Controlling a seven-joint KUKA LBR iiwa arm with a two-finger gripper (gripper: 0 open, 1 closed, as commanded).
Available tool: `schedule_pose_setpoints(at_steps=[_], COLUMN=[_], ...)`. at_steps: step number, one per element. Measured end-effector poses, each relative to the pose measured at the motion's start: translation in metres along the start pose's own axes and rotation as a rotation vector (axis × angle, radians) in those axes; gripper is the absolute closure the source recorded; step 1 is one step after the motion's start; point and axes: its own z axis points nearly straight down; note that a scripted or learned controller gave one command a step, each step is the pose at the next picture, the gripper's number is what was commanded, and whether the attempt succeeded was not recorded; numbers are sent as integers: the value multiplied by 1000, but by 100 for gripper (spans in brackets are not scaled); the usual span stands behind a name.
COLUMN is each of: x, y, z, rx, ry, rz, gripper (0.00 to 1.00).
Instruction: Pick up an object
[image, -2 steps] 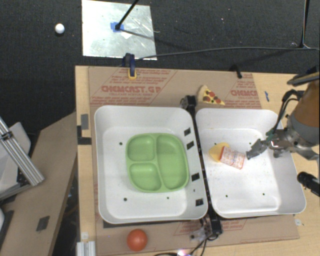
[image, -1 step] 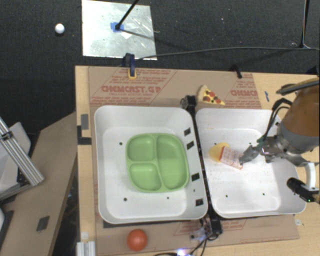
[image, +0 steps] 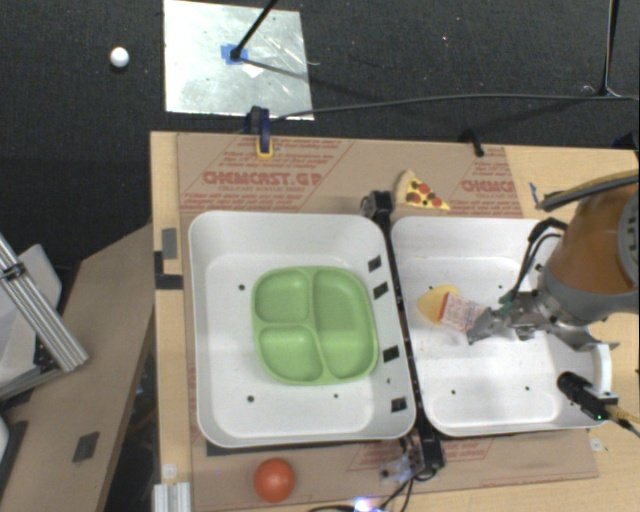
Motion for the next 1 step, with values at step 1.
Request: schedule_pose_setpoints(at_steps=[1], x=[-1], y=[2], z=[-13], rx=[-6], ry=[-2], rz=[0], gripper=[100])
